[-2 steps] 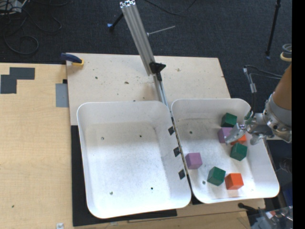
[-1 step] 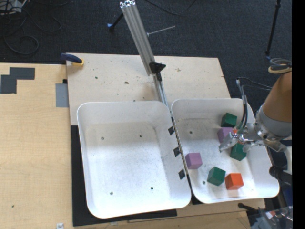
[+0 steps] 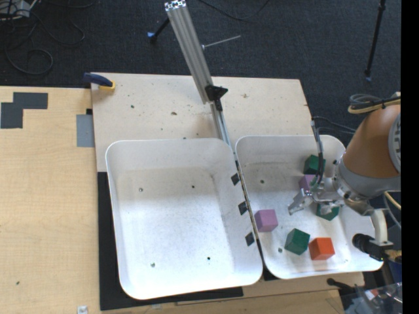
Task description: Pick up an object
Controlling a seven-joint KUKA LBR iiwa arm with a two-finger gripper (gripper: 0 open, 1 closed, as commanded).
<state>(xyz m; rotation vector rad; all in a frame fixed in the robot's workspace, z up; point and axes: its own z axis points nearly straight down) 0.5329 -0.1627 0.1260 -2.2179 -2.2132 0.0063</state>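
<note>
Dark carpet with cables around a pale wooden bench [image 3: 46, 195]; two shallow white bins on it, side by side, a slanted aluminium rail [image 3: 193, 51] rising behind them.

The gripper [image 3: 319, 195] is down in the right bin [image 3: 262, 156], among a tight cluster of blocks near that bin's far right side. Its metal fingers are lost against the blocks; I cannot tell whether the jaws stand wide or narrow, or whether anything is between them. A dark green block [image 3: 313, 163] lies just behind the gripper, a small purple piece [image 3: 306, 182] at its left, and another green block [image 3: 328, 211] just below it, partly covered.

Outward from there: a purple cube [image 3: 266, 220] near the divider, a green cube [image 3: 297, 241] and an orange cube [image 3: 321, 248] just beside each other toward the near wall. The left bin [image 3: 131, 169] shows only specks.

Judgement: the grasp is being attempted in the crowded spot. To do it well, the fingers should straddle a single block squarely, close fully before lifting, and rise straight so neighbours are not dragged. The purple cube, standing apart, looks the easier target.
</note>
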